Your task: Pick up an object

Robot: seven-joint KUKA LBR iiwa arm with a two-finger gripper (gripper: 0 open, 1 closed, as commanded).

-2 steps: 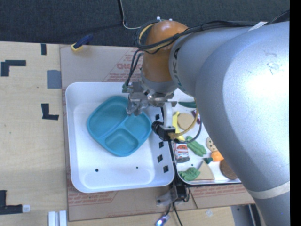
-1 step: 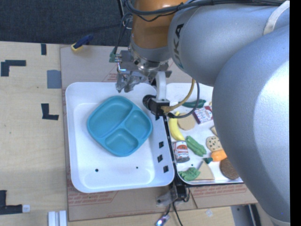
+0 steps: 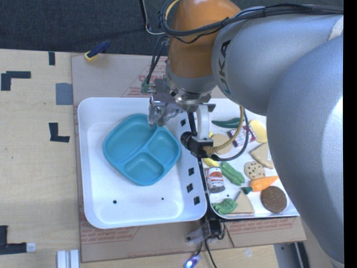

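Camera view: blue three-compartment plate (image 3: 142, 149)

We get bright, even overhead light; soft shadows under the blue tray (image 3: 142, 148); mild glare on the orange band (image 3: 196, 21); arm (image 3: 295, 88) at right slightly blurred.

I see a light blue plastic plate with three compartments (image 3: 142, 149) lying flat, open side up, in the left white bin (image 3: 95, 205), toward its far right part. Its far edge sits right under the jaws.
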